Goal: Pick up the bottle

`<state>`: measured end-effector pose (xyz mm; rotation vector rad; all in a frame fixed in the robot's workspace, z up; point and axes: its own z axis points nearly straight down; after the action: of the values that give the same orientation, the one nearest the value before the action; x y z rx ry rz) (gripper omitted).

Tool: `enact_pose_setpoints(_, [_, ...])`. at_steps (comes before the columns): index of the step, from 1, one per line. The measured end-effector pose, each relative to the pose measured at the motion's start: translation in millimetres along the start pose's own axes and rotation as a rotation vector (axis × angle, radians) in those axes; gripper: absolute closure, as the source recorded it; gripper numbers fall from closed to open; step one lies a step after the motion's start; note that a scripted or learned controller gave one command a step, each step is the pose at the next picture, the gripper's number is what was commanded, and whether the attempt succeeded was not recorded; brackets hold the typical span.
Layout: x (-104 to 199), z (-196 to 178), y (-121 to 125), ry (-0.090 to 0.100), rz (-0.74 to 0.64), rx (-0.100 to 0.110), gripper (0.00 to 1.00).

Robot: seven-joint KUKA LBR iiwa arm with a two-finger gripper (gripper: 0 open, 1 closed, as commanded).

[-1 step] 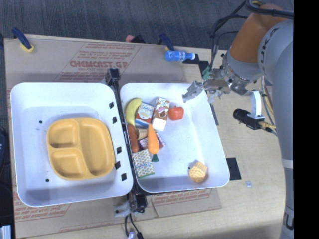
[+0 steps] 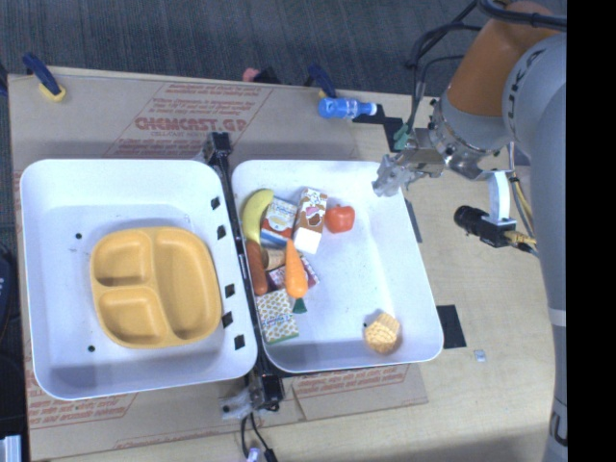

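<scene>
Although the gripper (image 2: 390, 179) hangs close by, we see nothing held in it, and we cannot tell whether it is wide or narrow from this angle. The bottle (image 2: 339, 109), small, blue and clear, lies on its side up and to the left of the gripper in the view. It rests on the bench just past the far edge of the right bin (image 2: 423, 287), near the gripper but apart from it.

The gripper itself sits over that bin's far right corner, about at the rim. Just below and to its left, inside the bin, we see a tomato (image 2: 339, 218), the closest of the bin's things to it. Further left of the gripper a few small cartons (image 2: 310, 212) crowd together beside the tomato, and a banana (image 2: 254, 212) lies beyond them against the bin's left wall. A carrot (image 2: 295, 272) lies lower, down and left of the gripper, atop other small packets we cannot make out well. The corn (image 2: 382, 332) sits well below the gripper, alone near the bin's near right corner.

Far to the gripper's left is the left bin (image 2: 38, 258), with a yellow tray (image 2: 154, 285) of three compartments lying flat in it. Printed cardboard (image 2: 183, 114) shows under both bins, up and left of the gripper. A blue clamp (image 2: 322, 80) sits just beyond the bottle. To the gripper's right and slightly lower, a black fitting (image 2: 481, 224) stands out from the arm.
</scene>
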<state>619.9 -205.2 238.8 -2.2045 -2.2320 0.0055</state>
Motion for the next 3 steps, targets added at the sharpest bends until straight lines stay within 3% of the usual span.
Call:
enact_pose_setpoints(1, [-5, 27, -72, 0.0, -0.207, -0.003, 1.0])
enact_pose_setpoints(2, [73, -13, -143, 0.0, -0.299, -0.002, 1.0])
enact_pose_setpoints(3, [147, 49, -142, 0.0, -0.389, -0.001, 1.0])
